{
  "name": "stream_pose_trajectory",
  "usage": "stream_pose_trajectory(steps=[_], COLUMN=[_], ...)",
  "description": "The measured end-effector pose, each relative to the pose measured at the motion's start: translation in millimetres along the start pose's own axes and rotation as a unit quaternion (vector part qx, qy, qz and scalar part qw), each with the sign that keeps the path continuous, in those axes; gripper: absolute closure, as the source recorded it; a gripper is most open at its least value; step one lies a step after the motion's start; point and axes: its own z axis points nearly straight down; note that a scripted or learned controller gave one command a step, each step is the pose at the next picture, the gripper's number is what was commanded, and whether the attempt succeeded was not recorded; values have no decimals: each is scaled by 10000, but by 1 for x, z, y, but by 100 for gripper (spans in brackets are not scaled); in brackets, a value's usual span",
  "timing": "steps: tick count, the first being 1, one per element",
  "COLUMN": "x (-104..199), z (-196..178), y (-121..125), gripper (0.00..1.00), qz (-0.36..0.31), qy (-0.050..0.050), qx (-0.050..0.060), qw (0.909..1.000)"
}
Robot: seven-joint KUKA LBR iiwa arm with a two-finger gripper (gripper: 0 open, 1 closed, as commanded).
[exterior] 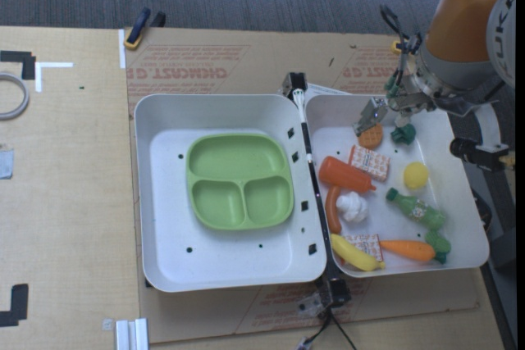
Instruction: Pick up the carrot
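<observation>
**Orange carrot lay at the near edge of the right bin**

Orange with a green top, the carrot [410, 250] lay on its side along the near wall of the right bin [459, 201], its green end pointing right. Just left of it sat a small red-and-white packet [367, 243] and a yellow banana [354, 253], the banana touching the packet's near side. Above the carrot a green bottle [417, 209] lay tilted, with a yellow lemon [416, 175] beyond it. Toward the bin's middle were a white lumpy item [353, 207], hard to identify, and a red-orange piece [344, 175] partly overlapping a second packet [370, 163].

The gripper [371, 120] hung over the far part of the right bin, well apart from the carrot. A round orange cracker-like thing [371, 137] sat directly below its tips; whether they touched it, or how wide the hand stood, could not be told. The left bin [156, 201] held a green divided plate [240, 180].
</observation>
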Motion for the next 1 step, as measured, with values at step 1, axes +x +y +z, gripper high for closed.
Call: stream_pose_trajectory(steps=[1], x=[-5], z=[38], y=[40], gripper=[0], qz=[385], qy=[-1], qx=[-2], qw=[9993])
